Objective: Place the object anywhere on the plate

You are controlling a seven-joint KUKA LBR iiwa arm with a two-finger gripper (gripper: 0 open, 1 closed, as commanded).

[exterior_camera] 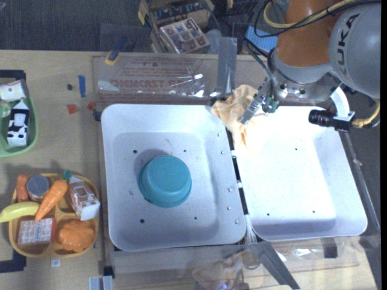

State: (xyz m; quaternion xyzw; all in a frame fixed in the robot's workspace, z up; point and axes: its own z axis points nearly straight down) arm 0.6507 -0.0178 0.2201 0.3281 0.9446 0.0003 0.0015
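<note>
Viewed from above, the tabletop carries a left bin (121, 132) and a right bin (302, 180), both shallow, white and smooth-walled. The blue plate (165, 180), round, matte and apparently rigid plastic, sits near the middle of the left bin's floor. The task's object, a crumpled yellowish cloth (237, 107), lies bunched at the far inner corner of the right bin, draped partly over the rims where the two bins meet. It is soft and wrinkled, with no clear long axis, though a narrow tail of it trails toward the camera along the divider.

The tool (259, 106) hangs from the grey arm's wrist directly at the cloth's right edge, touching or nearly touching the fabric. Whether it is open or gripping cannot be told: its tip is too small and too blurred against the cloth.

The relation that matters: the plate lies to the left of the tool and nearer the camera, across the divider. Judged from this layout, the cloth must be lifted clear of both rims before crossing. Limp fabric may snag or slip from a shallow pinch.
</note>
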